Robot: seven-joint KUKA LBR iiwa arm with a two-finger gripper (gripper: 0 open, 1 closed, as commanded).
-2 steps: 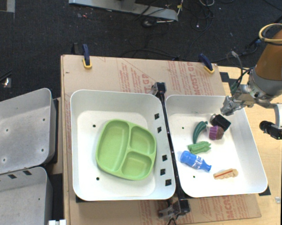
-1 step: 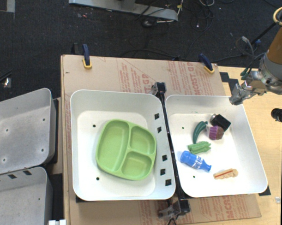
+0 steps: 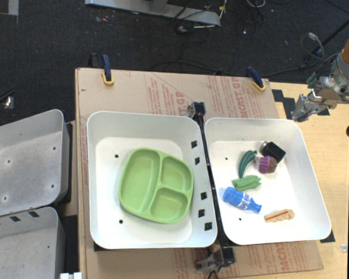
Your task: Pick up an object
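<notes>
Camera view: the hand [image 3: 304, 109] hangs at about two o'clock, outside the right bin [image 3: 310, 169] and above its far right corner; whether it is wide or narrow I cannot tell. Within that bin lie a dark green piece [image 3: 246, 162], a purple item [image 3: 267, 164] touching a black block [image 3: 273, 150], a light green piece [image 3: 247, 182], a blue bottle [image 3: 241, 200] and an orange strip [image 3: 279, 214]. At nine o'clock, the left bin [image 3: 105, 162] carries a green divided plate [image 3: 156, 186].
</notes>
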